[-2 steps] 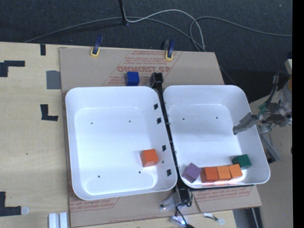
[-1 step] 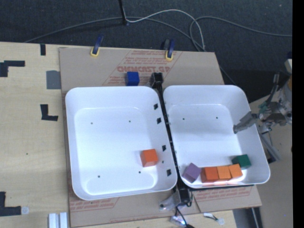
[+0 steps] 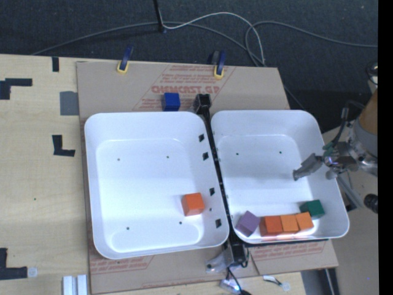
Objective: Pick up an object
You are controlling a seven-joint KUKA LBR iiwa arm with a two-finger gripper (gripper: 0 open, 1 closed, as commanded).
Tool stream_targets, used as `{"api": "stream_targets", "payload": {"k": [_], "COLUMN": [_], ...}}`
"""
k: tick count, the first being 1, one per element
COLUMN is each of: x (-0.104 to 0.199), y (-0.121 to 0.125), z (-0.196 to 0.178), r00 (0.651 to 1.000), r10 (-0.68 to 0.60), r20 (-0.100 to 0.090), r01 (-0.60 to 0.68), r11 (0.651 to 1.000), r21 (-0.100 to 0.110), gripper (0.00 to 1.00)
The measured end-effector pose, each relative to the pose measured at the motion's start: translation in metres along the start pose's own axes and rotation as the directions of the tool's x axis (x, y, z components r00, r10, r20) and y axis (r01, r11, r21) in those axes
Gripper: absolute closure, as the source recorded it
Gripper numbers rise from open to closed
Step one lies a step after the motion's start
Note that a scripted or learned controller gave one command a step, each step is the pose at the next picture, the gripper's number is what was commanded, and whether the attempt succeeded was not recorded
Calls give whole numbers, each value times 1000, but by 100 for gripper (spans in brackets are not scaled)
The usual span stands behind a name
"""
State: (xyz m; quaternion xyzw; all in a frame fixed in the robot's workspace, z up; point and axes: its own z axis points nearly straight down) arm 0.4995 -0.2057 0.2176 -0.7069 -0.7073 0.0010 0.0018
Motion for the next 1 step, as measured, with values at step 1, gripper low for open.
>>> {"api": "stream_targets", "payload": {"k": [1], "x": [4], "y": [-4], "z": [62], "r00": [1000], "r10": [0], "r20": [-1], "r01": [0], "r11": [1000], "r21": [2], "gripper": [0]}}
